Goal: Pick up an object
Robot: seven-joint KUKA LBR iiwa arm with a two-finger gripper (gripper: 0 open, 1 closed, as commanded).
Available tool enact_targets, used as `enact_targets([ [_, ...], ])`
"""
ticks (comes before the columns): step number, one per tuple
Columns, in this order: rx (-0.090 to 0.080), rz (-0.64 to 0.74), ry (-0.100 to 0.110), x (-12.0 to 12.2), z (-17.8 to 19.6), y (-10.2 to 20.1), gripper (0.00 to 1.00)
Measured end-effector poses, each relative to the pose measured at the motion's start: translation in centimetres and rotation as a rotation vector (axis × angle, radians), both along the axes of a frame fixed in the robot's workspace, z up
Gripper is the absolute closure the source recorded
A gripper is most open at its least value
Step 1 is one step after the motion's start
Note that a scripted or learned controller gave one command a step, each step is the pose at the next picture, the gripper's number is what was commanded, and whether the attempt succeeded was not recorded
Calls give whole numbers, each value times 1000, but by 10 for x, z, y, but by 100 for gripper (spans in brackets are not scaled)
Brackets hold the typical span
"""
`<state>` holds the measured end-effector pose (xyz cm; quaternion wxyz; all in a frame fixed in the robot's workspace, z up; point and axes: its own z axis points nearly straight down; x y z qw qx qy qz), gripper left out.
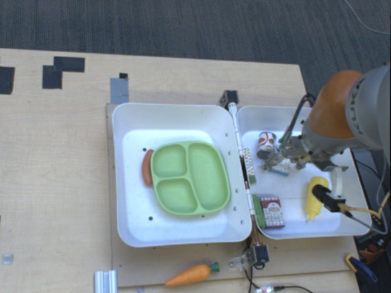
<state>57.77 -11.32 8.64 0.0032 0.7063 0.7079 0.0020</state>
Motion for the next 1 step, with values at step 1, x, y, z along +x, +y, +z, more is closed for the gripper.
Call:
enact_targets([
  [1,-1,1,-7,2,12,1,100],
])
